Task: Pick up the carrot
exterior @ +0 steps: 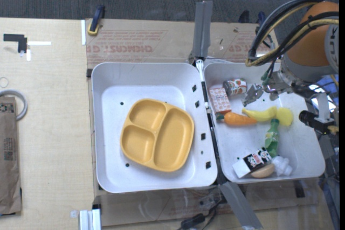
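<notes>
**Carrot lying free in the right bin**

Lowest in the frame, a milk carton is seen at the right bin's front edge beside a tan item. Up at the fingers, a spread, open stance is shown, with nothing gripped between them. Just below them, the carrot is found on the bin floor, touching a yellow banana. A green bottle is placed nearby. A yellow divided plate is held by the left bin on the counter.
</notes>
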`<move>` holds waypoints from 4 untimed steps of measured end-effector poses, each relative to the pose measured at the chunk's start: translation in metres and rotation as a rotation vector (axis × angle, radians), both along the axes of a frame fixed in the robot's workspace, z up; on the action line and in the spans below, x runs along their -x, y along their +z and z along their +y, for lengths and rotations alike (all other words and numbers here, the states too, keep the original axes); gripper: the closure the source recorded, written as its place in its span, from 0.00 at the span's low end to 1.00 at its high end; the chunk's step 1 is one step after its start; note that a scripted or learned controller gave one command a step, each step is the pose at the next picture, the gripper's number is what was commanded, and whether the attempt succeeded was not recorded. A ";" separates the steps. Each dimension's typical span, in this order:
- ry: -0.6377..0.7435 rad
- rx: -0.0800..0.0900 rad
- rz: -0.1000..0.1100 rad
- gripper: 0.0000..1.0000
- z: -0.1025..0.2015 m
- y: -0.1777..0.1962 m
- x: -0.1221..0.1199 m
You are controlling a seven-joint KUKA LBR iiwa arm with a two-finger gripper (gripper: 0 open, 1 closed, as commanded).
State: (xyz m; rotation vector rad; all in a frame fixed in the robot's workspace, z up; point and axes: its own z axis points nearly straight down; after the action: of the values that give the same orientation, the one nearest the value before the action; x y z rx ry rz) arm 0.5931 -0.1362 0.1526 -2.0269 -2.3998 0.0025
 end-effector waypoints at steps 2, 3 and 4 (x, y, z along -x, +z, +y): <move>-0.178 0.001 0.001 0.00 0.052 0.077 0.071; -0.168 0.001 0.002 0.00 0.025 0.022 0.039; -0.157 0.001 -0.002 0.00 0.038 -0.050 0.021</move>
State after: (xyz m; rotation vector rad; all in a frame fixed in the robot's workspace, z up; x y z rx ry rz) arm 0.5724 -0.0980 0.1028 -2.2103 -2.2345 0.0017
